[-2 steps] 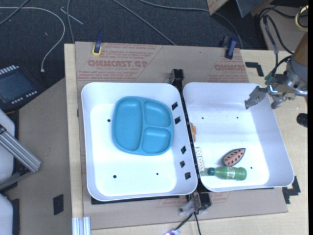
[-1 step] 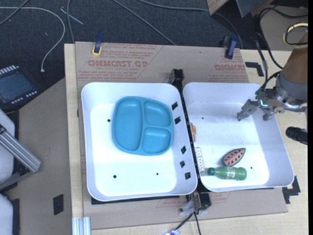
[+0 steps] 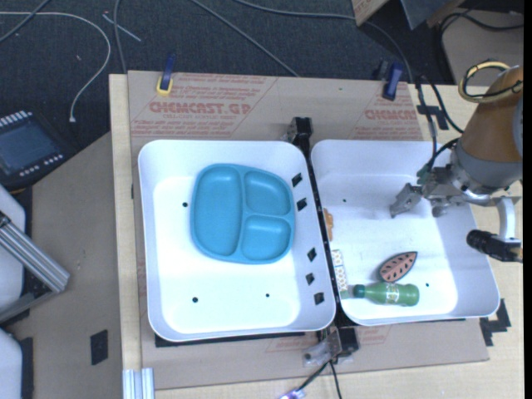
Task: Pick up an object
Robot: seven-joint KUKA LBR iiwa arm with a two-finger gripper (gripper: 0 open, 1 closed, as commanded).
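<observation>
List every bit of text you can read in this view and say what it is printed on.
"CHEMCAST G.P": red print on the brown board behind the left bin.
"CHEMCAST", partly cut off: same red print behind the right bin.
Smaller red lines around both: too blurred to read.
Green bottle label: too small to read.

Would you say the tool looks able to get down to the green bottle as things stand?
Probably yes. The tool is above the right bin, and the green bottle lies uncovered near that bin's front wall. A brown leaf-shaped thing lies just beside the bottle and might get nudged.
</observation>
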